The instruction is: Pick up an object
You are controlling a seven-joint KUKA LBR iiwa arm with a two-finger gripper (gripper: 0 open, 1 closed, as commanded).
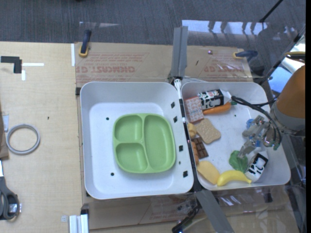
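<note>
Camera view: the desk (43, 178) carries two shallow white bins side by side. The left bin (92, 144) holds a green divided plate (145, 143) with three compartments, lying flat near its centre. The right bin (279, 176) holds a scatter of toy food. At about 11 o'clock in that bin a black-and-white carton (212, 99) lies on its side, with an orange carrot (217, 109) just below it and a pink wafer block (194, 108) beside them. Toward 9 o'clock sit a tan cracker (209, 130) and a brown chocolate bar (199, 148). At 6 o'clock lie a yellow banana (232, 178) and a pale yellow piece (207, 170), touching. A green piece (236, 160) and a second black-and-white carton (257, 165) sit at about 5 o'clock.

The arm comes in from 3 o'clock, and the end effector (253, 139) hangs low over the right bin, just above the green piece. Whether it is released or clenched, I cannot tell; nothing is visibly between its tips.
</note>
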